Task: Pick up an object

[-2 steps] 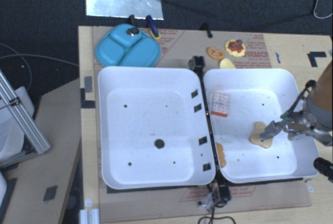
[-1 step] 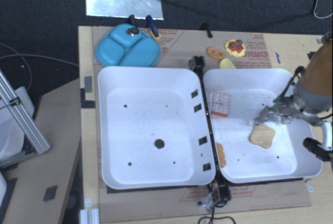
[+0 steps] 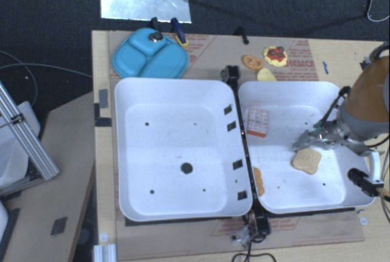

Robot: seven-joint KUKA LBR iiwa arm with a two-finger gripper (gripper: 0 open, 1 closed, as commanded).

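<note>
The right bin (image 3: 329, 93) holds a tan toast slice (image 3: 306, 161) near its middle right. A pink and white box (image 3: 256, 122) lies by its left wall, and a brown biscuit-like piece (image 3: 258, 181) rests at its lower left edge. My gripper (image 3: 309, 142) hangs low in this bin, just above and to the left of the toast, at its upper edge. Nothing shows between it and the toast. A small dark round object (image 3: 186, 168) sits on the floor of the left bin (image 3: 128, 133).
Behind the bins lie a blue divided plate (image 3: 150, 55), a small pizza toy (image 3: 275, 55), an orange piece (image 3: 251, 62) and a yellow piece (image 3: 265, 75). The grey arm (image 3: 365, 102) with its orange band covers the right bin's right side. A black divider (image 3: 239, 133) runs between the bins.
</note>
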